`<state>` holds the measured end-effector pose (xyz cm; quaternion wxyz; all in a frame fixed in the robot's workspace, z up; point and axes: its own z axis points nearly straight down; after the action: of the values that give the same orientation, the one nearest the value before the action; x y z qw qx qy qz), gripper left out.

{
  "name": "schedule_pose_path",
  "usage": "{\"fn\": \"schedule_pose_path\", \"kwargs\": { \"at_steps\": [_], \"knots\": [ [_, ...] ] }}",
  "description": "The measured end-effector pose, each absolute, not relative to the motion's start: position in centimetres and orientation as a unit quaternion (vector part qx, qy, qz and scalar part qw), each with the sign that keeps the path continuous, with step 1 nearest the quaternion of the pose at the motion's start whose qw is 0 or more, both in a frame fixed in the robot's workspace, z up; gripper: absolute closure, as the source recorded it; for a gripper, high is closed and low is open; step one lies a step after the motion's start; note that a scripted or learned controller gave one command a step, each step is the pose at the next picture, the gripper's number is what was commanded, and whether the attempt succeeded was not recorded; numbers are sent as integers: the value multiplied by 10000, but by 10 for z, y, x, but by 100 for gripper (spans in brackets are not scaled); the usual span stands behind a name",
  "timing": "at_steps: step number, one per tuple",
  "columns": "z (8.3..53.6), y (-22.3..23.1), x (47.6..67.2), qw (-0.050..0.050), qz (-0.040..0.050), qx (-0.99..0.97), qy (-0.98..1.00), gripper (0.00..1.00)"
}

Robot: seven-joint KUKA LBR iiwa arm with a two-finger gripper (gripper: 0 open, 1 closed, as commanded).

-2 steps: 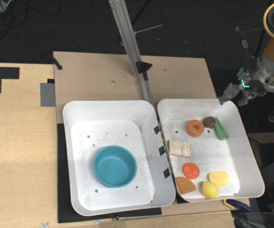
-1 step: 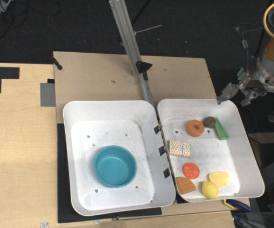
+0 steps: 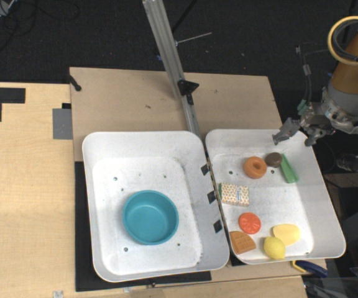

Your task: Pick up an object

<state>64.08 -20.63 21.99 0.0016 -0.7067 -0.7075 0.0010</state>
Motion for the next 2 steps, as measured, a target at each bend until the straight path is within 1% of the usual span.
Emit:
{"fn": "schedule_pose_path", "kwargs": {
  "at_steps": [1,2],
  "knots": [
    [162,-203,632,22,13,-7069,-7073,0],
    [114,-207,623,18,11,-7071,-7071,0]
  ]
}}
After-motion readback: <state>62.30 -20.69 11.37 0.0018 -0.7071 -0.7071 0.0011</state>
